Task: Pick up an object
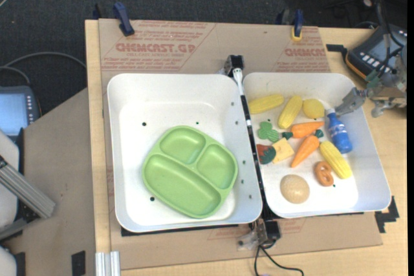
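The right bin point(369, 191) holds several toy foods. Among them are a yellow banana point(266, 103), a corn cob point(290, 111), a lemon point(314, 108), two carrots point(305, 150), a broccoli piece point(268, 133) and a cheese wedge point(283, 151). A blue bottle point(338, 132), a second corn cob point(335, 159), a brown pretzel point(323, 172) and a beige potato point(295, 189) lie there too. My gripper point(353, 101) hangs over the bin's upper right corner, just above and right of the blue bottle, with nothing visibly in it.
The left bin point(129, 100) bears a green divided plate point(189, 170). A black divider strip point(244, 119) runs between the bins. Blue clamps point(123, 17) hold the cardboard base at the back. The arm's body point(388, 77) reaches in over the bench's right edge.
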Controlling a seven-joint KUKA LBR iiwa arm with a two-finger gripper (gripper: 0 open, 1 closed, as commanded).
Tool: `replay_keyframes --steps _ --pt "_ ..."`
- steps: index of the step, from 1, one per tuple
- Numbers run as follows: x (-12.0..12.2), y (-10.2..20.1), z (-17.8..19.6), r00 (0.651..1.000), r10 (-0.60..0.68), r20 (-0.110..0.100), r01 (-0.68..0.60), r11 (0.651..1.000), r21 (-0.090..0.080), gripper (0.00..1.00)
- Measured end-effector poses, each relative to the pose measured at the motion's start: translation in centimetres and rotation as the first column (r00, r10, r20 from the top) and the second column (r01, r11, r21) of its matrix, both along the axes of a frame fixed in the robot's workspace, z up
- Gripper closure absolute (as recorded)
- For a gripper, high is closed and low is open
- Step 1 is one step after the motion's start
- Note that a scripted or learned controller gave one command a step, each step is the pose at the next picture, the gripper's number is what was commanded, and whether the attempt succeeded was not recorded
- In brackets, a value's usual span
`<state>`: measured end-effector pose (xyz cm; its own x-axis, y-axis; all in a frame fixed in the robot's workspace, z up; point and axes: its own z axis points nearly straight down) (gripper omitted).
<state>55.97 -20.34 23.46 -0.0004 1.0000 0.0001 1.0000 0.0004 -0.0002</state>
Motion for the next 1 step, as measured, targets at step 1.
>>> replay_keyframes --steps 1 --pt "4.26 -1.36 -15.16 1.000 0.003 -0.004 -0.003 1.000 0.011 0.00"
